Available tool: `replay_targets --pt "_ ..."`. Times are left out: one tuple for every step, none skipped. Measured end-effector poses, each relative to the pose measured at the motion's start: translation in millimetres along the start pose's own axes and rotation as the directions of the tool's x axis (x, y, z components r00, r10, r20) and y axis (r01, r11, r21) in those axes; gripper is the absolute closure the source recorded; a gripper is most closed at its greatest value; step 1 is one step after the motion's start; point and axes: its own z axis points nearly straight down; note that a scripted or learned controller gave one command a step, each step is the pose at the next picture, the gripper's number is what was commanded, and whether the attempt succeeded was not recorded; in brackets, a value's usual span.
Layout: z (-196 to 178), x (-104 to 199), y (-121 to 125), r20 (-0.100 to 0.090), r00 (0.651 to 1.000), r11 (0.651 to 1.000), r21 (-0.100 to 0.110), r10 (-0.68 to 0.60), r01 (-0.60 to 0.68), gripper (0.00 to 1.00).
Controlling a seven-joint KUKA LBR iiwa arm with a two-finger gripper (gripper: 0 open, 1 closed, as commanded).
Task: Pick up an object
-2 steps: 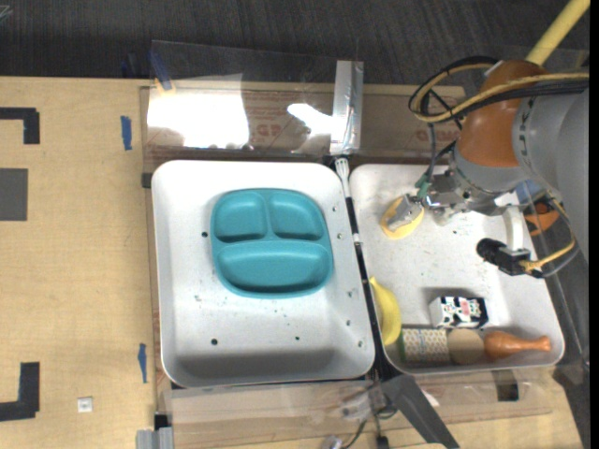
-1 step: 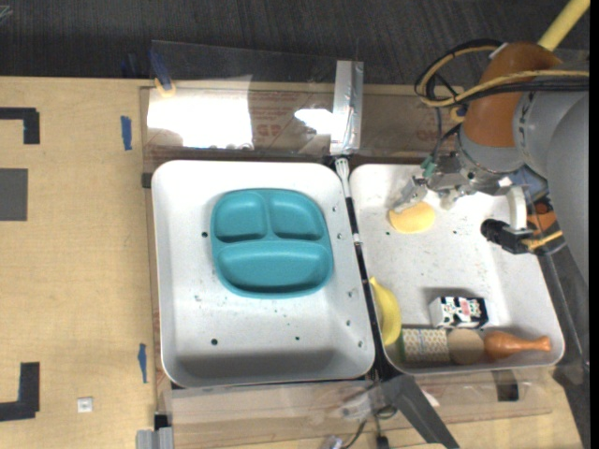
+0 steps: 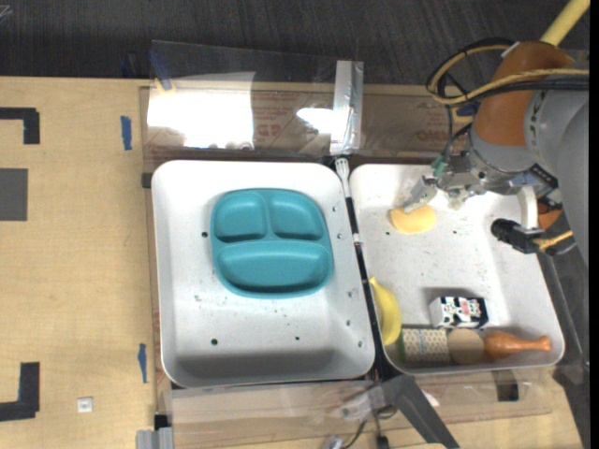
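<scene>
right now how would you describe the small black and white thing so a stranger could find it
Start at the right-hand white bin and look along its near edge. The black and white patterned box sits just above the row of things lying there, the orange drumstick-shaped toy among them. It is the only boxy, two-tone piece; its neighbours are rounded and plain-coloured.

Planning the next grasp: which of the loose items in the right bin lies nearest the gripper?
The flat pale-yellow round piece, just below the gripper near the right bin's far-left corner. The others crowd its near edge.
</scene>
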Motion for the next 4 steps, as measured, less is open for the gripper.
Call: replay_targets --pt "6 47 -7 -0.002 0.951 0.951 -0.001 -0.31 0.31 0.0" --pt "-4 47 -6 0.0 0.951 0.951 -0.004 -0.309 0.309 1.0" --pt "-96 119 13 0.0 0.95 0.95 -0.006 -0.313 0.313 1.0" --pt "-101 118 12 -0.001 0.95 0.95 -0.002 -0.312 0.312 1.0"
